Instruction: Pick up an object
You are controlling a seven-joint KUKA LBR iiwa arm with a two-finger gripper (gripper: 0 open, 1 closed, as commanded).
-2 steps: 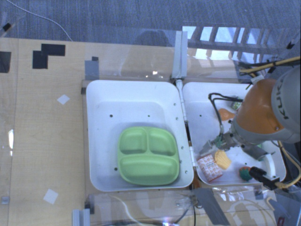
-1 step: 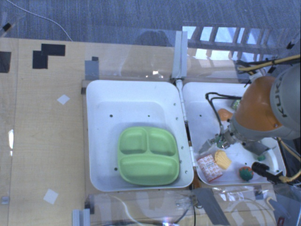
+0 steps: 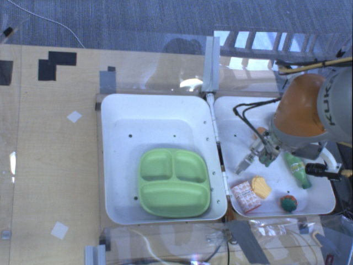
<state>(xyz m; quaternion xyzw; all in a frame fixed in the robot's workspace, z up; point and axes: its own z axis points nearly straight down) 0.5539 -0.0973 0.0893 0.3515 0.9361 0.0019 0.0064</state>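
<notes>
Where bench (image 3: 49, 164) ends — grey carpet (image 3: 138, 10).

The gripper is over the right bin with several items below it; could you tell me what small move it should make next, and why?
Probably a short shift toward the yellow item and then a descent. The gripper hangs over bare floor of the right bin with nothing between its fingers, and the yellow item lies just below it in the view, next to the red-and-white packet. The green bottle sits close beside the arm.
</notes>
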